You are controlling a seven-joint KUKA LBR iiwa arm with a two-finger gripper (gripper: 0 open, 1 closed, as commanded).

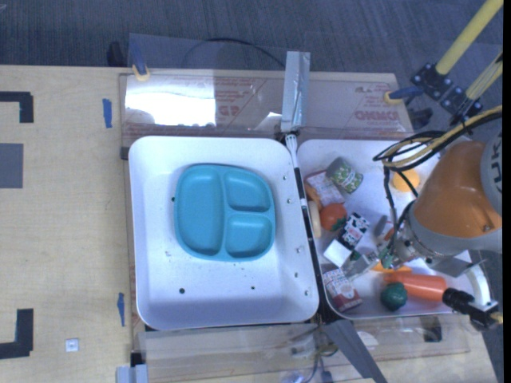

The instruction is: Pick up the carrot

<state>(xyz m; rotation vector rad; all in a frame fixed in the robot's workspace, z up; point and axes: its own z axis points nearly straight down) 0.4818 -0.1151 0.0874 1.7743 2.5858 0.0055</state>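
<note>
- The carrot (421, 284) lies on its side near the front edge of the right bin (363, 147), its orange body running roughly left to right, just beside a round green ball-like toy (393, 296) that sits at its left end.
- Judging by its smooth, even colour, it is probably a plastic toy: light, stiff, and somewhat slick, so it is likely to roll or squirt out of a loose pinch rather than bend or break.
- The best hold looks to be across the thick middle of the body, fingers closing across its short width; the tapered end would slip, and the end next to the green toy is crowded.
- The gripper (389, 254) hangs low over the right bin, just above and to the left of the carrot, under the arm's orange wrist band (453, 198).
- The wrist and cables hide the gripper tip, so I cannot tell its state, nor whether it touches anything; no carrot is seen in its grasp.
- Around it lie a small black-and-white cow-patterned toy (353, 230), a green can (345, 175) and a red-and-white packet (342, 288), all close enough to get in the way.
- The left bin (160, 294) holds a blue divided plate (223, 212), well apart from the carrot.
</note>
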